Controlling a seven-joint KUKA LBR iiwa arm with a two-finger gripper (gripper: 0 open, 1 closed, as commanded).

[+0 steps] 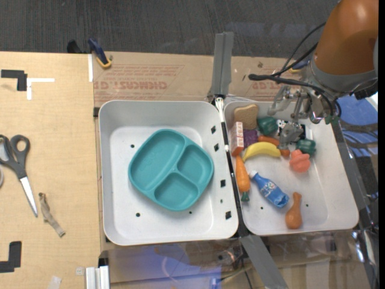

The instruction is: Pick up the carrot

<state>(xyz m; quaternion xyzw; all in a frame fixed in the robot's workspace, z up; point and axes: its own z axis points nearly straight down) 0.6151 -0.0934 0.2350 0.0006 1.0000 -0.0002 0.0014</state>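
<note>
The arm point(346, 32) enters from the upper right, its orange band uppermost, and is angled down over the back of the right bin point(337, 212). The gripper point(293, 128) hangs low among the items at the rear of that bin, close above a green item point(305, 145) and beside the banana point(262, 150). Whether its jaws are apart or together cannot be told; cables and metal parts obscure them, and no item is seen between them.

The carrot point(242, 174) lies along the left wall of the right bin, lengthwise, well apart from the gripper and just left of the blue bottle point(269, 190). A slice of bread point(245, 114) sits at the back left corner. An orange drumstick-shaped item point(294, 212) lies near the front.

The left bin point(114, 215) holds a teal divided plate point(172, 169). Scissors point(19, 164) lie on the bench to the far left.
</note>
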